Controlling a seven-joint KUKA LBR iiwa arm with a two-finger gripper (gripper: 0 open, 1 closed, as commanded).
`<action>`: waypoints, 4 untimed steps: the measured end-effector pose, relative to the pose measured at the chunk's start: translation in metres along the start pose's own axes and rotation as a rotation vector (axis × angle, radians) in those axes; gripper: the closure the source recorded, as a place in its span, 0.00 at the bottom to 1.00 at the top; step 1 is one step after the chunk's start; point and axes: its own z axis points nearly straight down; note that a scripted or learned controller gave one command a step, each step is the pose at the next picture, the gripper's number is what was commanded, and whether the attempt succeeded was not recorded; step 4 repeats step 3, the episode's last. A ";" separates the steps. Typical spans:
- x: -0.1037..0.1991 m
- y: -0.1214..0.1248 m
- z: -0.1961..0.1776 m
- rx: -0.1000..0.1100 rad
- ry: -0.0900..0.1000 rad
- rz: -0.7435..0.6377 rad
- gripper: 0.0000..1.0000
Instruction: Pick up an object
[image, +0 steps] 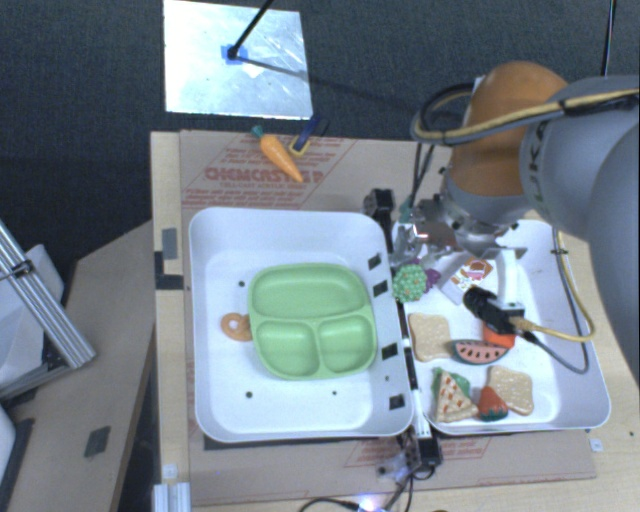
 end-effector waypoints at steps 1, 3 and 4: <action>0.055 -0.008 0.004 0.001 0.000 0.001 1.00; 0.067 -0.024 0.005 0.002 -0.003 0.008 1.00; 0.067 -0.024 0.005 0.002 -0.003 0.008 1.00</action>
